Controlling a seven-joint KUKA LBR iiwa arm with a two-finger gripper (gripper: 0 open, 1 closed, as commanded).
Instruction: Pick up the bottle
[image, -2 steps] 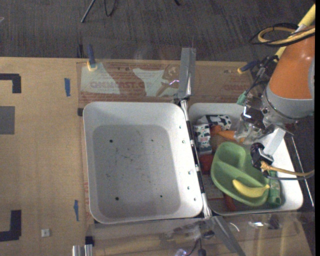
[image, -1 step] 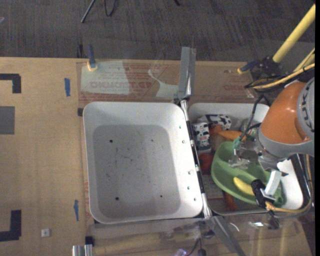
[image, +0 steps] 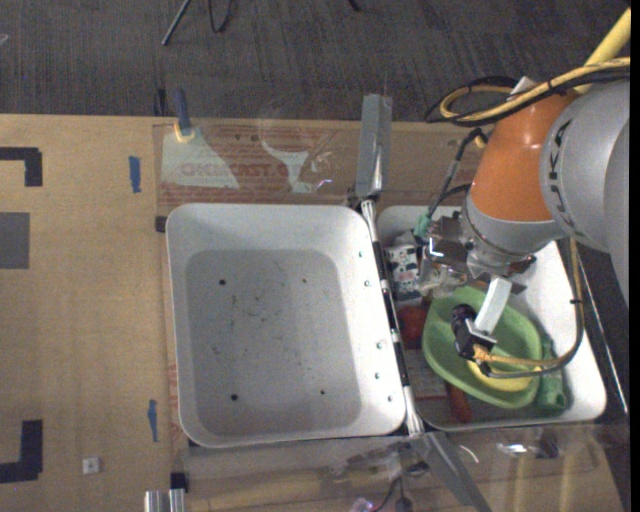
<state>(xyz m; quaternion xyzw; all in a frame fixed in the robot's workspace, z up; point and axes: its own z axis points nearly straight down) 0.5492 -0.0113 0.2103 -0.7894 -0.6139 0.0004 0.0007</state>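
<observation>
A small whitish bottle (image: 404, 266) with dark label marks lies against the left wall of the right bin (image: 592, 385), partly hidden by the arm. My gripper (image: 448, 262) hangs low over the right bin's upper left part, just right of the bottle and above the clutter. The grey wrist and orange band (image: 515, 170) cover the gripper's lower end, so whether it touches the bottle cannot be told.
In the right bin lie a light green bowl (image: 525, 335), a yellow curved item (image: 510, 381) and red pieces (image: 458, 404). The left bin (image: 270, 215) stands beside it, split off by a metal divider. Yellow cables loop from the arm.
</observation>
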